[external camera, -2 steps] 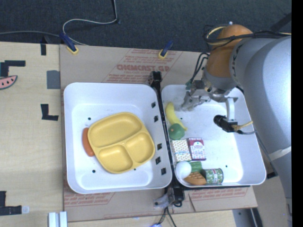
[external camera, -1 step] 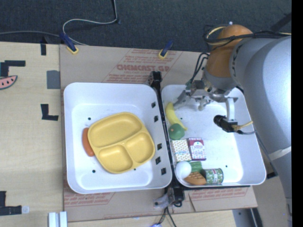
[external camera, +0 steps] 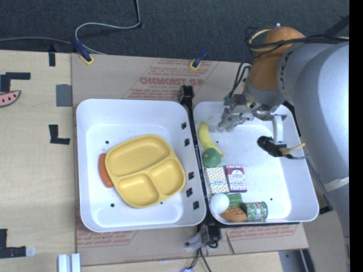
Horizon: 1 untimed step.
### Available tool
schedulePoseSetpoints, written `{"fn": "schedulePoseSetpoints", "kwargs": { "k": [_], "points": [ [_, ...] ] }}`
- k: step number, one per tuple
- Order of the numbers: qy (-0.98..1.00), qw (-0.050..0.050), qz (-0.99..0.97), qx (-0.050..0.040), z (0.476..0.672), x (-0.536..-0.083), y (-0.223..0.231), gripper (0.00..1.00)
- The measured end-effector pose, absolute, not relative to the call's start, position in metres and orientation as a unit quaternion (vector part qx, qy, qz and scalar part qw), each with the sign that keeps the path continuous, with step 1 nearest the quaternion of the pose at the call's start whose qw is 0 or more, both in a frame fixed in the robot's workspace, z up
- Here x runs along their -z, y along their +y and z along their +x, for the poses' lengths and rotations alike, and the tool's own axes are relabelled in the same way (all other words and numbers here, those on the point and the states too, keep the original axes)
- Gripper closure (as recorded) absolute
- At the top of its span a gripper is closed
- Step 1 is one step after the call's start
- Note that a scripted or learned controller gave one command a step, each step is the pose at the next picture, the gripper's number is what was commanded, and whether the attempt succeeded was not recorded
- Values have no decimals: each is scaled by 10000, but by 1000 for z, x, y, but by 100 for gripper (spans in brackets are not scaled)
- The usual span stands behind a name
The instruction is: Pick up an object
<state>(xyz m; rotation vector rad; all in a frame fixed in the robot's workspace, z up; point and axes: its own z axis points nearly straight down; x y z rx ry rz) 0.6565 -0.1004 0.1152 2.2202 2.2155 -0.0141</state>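
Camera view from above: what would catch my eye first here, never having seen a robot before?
Probably the big yellow divided tray lying in the left bin. Next, the grey arm with its orange band reaching in from the right, its gripper over the right bin's far end, near a banana.

A cardboard sheet point(external camera: 164, 84) is covering the surface point(external camera: 34, 169) beneath both bins, extending left of the claw point(external camera: 229, 118). Two yellow-and-blue clips point(external camera: 198, 59) are gripping its far edge, up-left of the claw. A black cable point(external camera: 108, 26) is trailing across the dark backdrop point(external camera: 187, 16) beyond. Black tape marks point(external camera: 55, 132) are lying far left.
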Motion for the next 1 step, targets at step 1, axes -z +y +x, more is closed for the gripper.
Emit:
{"fn": "schedulePoseSetpoints", "kwargs": {
  "k": [1],
  "points": [
    [7064, 25, 7078, 47, 656, -115, -100, 0]
  ]
}}
